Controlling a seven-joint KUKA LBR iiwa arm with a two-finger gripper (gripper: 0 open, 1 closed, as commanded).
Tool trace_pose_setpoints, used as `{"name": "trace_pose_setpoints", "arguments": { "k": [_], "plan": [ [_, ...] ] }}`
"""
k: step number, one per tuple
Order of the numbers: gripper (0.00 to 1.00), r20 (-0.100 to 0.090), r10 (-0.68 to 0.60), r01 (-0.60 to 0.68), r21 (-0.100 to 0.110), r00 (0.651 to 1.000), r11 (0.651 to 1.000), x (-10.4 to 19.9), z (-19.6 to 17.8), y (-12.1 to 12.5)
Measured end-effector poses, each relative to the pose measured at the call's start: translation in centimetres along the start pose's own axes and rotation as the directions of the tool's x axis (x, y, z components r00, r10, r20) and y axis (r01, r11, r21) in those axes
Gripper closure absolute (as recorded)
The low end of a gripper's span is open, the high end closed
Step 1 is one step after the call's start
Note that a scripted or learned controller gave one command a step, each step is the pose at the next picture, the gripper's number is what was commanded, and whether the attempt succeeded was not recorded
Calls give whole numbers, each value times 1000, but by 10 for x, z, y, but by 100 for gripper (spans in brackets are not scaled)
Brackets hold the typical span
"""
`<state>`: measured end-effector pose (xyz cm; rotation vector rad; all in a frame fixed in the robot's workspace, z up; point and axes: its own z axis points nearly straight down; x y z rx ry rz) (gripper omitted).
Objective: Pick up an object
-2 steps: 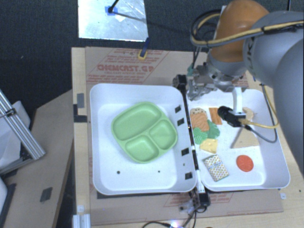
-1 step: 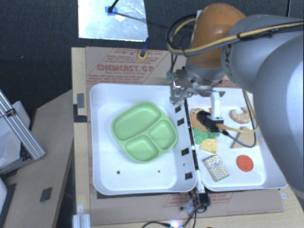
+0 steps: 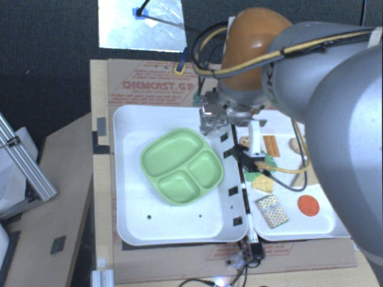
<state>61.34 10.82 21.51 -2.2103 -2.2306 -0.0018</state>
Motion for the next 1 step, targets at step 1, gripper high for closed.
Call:
{"name": "trace_pose_setpoints", "arguments": {
  "k": [1],
  "plan": [
    [100,0,2,-2,-2,1000,1000,7,-9,8]
  ]
}}
